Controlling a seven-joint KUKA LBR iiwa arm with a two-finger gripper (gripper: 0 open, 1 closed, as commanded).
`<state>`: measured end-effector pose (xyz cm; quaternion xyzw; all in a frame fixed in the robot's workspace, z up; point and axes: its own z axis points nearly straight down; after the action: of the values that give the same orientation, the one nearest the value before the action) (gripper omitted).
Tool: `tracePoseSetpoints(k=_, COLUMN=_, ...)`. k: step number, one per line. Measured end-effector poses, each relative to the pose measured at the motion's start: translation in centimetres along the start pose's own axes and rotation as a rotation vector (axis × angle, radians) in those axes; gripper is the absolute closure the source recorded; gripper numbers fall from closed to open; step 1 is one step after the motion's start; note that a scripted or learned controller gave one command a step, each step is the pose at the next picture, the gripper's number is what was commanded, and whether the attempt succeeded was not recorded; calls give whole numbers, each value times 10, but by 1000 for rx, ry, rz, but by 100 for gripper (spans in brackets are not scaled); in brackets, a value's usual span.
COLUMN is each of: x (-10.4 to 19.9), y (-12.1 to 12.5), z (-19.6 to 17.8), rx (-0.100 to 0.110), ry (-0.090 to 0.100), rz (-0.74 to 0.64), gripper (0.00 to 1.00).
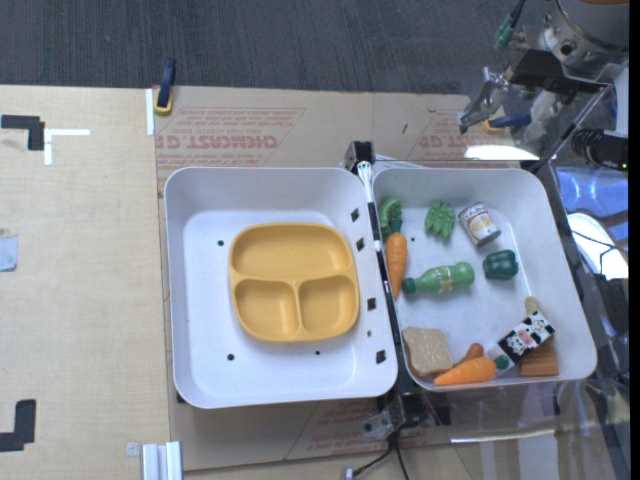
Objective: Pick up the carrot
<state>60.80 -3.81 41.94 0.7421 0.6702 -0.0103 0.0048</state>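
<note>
The carrot (396, 259) lies against the right bin (556, 230) left wall. The gripper (484, 108) (finger state indeterminate, view blurred) hovers beyond the bin's far rim.

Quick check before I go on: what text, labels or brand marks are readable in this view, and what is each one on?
"CHEMCAST GP", red, printed upside down: on the brown paper sheet behind the left bin.
More red print on the same sheet behind the right bin: too cut off to read.
Label on the small can: too blurred.
Cow-pattern carton: no readable text.

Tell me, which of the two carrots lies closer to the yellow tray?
The carrot with the green top, along the right bin's left wall; the other carrot lies near the front edge.
</note>
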Motion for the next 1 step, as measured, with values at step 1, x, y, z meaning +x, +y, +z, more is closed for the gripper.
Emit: tracePoseSetpoints(k=1, x=0, y=1, z=-7, rx=0, ry=-4, rz=-3, gripper=100)
